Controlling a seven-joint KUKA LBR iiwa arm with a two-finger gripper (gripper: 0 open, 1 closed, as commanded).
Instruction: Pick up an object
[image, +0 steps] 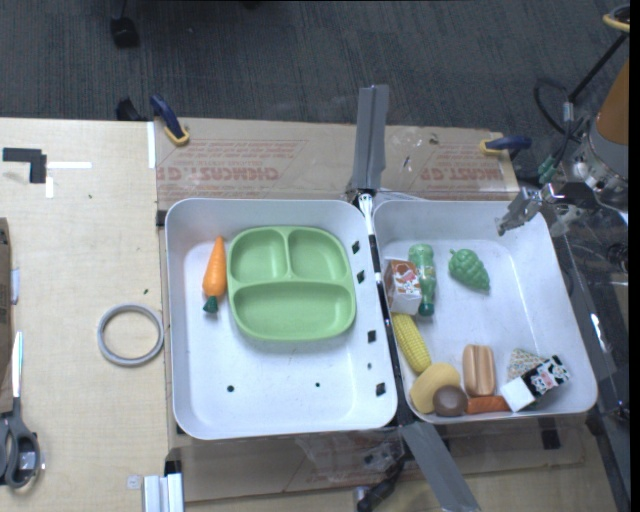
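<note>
The right bin (560, 300) holds a green bottle (424, 280), a small carton (402, 286), a green leafy toy (468, 270), a corn cob (410, 342), a hot dog (479, 368), a yellow lump (434, 383) and a cow-patterned box (536, 381). My gripper (518, 212) hovers over that bin's far right corner, above and right of the leafy toy, with nothing seen in it. In the left bin (280, 390) lie a green divided plate (292, 282) and a carrot (214, 270).
A metal divider bar (370, 140) runs between the bins at the back. On the wooden bench to the left lie a tape ring (130, 333) and scissors (18, 445). Blue clamps (170, 118) hold the cardboard behind the bins.
</note>
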